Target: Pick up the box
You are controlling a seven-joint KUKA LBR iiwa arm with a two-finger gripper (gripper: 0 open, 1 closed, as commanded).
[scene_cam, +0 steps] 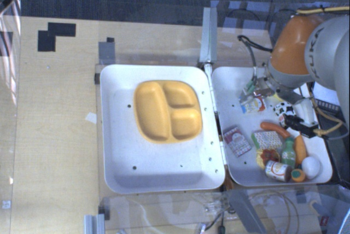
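A small flat box (237,141) with a dark red and white print lies near the left wall of the right bin (221,118). The grey arm with its orange band (292,50) reaches in from the right over the bin's far part. Its gripper (255,89) hangs low over the far middle of the bin, well beyond the box. A small white, red and green packet (253,104) lies just under the gripper tip; I cannot see whether they touch.
The right bin also holds a sausage (275,129), a patterned packet (267,140), a green bottle (288,152), a carrot (300,149), a can (276,171) and a white egg (310,166). A yellow divided tray (167,110) sits in the left bin (117,162).
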